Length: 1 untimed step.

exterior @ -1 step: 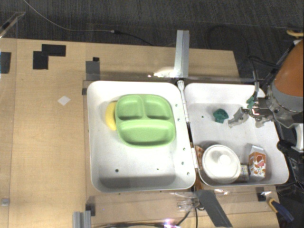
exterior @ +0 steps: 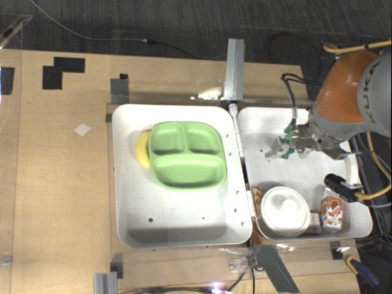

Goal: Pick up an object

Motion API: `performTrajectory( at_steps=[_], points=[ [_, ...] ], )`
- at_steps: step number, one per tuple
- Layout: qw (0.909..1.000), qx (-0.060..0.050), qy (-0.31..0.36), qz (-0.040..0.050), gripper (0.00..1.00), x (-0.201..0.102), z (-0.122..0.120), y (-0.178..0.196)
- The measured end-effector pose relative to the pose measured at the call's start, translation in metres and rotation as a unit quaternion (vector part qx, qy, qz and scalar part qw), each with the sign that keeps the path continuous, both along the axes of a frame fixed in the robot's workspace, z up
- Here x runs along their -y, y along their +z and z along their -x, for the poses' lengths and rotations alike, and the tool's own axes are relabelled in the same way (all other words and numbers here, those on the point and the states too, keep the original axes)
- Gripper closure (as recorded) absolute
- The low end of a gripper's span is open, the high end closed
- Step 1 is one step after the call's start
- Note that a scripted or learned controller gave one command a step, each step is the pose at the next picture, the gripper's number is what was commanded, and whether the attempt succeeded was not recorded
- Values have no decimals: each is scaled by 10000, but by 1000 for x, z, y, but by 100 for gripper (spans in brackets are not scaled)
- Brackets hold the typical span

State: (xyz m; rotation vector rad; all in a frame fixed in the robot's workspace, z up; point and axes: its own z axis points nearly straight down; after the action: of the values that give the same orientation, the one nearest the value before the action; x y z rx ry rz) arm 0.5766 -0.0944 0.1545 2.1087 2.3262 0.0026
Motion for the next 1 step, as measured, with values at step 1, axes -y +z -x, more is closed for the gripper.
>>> performTrajectory(
  at_steps=[1],
  points=[
    [9999,26,-133,2,0,19,-37,-67]
  ],
)
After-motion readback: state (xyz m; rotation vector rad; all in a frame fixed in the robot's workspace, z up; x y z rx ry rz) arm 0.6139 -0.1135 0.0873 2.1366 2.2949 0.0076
